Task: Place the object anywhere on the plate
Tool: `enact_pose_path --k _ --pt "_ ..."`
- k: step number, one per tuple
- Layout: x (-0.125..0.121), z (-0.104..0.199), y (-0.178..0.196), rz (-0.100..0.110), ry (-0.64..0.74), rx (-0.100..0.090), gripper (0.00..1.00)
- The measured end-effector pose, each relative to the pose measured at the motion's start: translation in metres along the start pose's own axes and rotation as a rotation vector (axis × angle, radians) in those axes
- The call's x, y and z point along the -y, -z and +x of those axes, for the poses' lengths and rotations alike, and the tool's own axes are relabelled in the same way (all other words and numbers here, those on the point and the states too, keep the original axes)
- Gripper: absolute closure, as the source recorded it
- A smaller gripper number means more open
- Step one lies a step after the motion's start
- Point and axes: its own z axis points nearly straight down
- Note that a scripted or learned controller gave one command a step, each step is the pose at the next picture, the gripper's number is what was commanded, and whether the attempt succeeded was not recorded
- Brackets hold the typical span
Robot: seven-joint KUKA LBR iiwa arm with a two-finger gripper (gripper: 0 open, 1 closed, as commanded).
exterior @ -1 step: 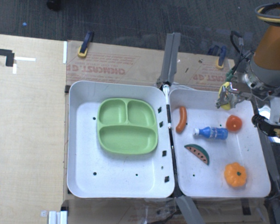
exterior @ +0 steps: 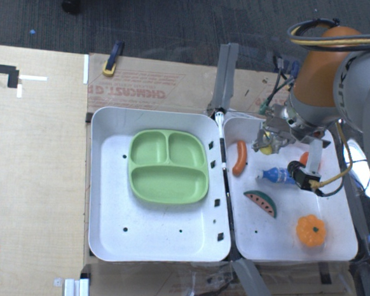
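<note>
pick phase — your arm (exterior: pixel 344 67) hangs over the far end of the right bin (exterior: pixel 345 256), with the gripper (exterior: pixel 271 141) low above the bin floor near a small yellow item (exterior: pixel 266 146) that is too blurred to identify. whether the end effector is spread or pinched cannot be told from this angle, and nothing is visibly between its tips, so treat it as holding nothing.

candidate objects all lie in the right bin: an orange sausage (exterior: pixel 239 157) just beside the dividing wall, a blue bottle-like piece (exterior: pixel 276 176) near the wrist, a watermelon slice (exterior: pixel 260 202) mid-bin, and an orange pumpkin (exterior: pixel 311 231) toward the near corner. none is on the target yet.

the green plate (exterior: pixel 169 167) sits in the left bin (exterior: pixel 99 188), three compartments, upright and well apart from every object.

next move, as a judgement: you need a confirmed grasp first, then a lift high enough to pass the two bin walls where they meet, then travel left and release over any compartment (the large near one gives the most margin).

surface and room — both bins are shallow white trays on a cardboard sheet (exterior: pixel 152 84) over a pale wooden bench (exterior: pixel 30 164); dark carpet (exterior: pixel 151 14) lies beyond, and a yellow-handled clamp (exterior: pixel 113 59) rests at the far edge.
</note>
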Motion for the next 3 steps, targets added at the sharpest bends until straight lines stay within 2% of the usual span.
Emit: enact_pose_path --k 1,2,3 --pt "0.050 0.058 0.000 0.000 0.071 0.001 1.00" --pt "0.046 0.138 0.000 -0.001 0.307 0.001 1.00" --pt "0.045 0.137 0.000 -0.002 0.307 0.001 0.00"
